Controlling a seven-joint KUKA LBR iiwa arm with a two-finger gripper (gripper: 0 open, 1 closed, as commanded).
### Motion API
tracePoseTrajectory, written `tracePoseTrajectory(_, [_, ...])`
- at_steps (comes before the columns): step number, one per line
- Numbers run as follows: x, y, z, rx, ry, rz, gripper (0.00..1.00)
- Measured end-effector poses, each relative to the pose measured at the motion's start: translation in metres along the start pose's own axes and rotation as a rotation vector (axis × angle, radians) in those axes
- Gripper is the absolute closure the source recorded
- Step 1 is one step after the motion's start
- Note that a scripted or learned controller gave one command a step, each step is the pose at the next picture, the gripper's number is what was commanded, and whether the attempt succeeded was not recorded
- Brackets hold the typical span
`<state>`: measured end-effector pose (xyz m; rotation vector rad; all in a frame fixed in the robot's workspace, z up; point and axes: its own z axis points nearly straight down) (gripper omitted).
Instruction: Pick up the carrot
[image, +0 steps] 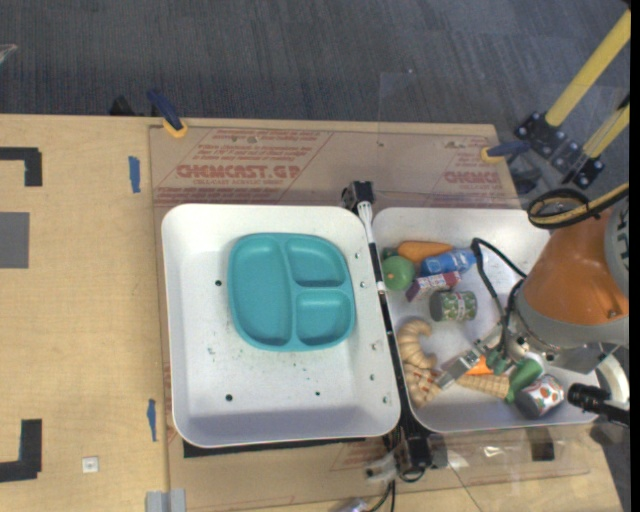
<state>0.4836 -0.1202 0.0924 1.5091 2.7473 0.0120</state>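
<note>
The carrot (488, 386) lies near the front of the right bin (500, 222), orange and tapering to the left, with a green top (526, 376) at its right end. My gripper (472, 364) is low in that bin, right over the carrot's thin end and touching or nearly touching it. The arm's orange band and grey wrist (570, 290) hide the bin's right side. A second orange, carrot-like piece (425, 249) lies at the back of the same bin.
Around the carrot lie a beige knobbly piece (415, 360), a red and white ball (540, 397), a green can (456, 305), a blue packet (446, 264) and a green lime (398, 272). The left bin (200, 380) holds a teal divided plate (293, 292).
</note>
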Motion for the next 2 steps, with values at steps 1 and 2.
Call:
tracePoseTrajectory(1, [-0.001, 0.005, -0.011, -0.009, -0.009, -0.004, 1.00])
tracePoseTrajectory(2, [0.059, 0.036, -0.092, 0.008, 0.001, 0.160, 1.00])
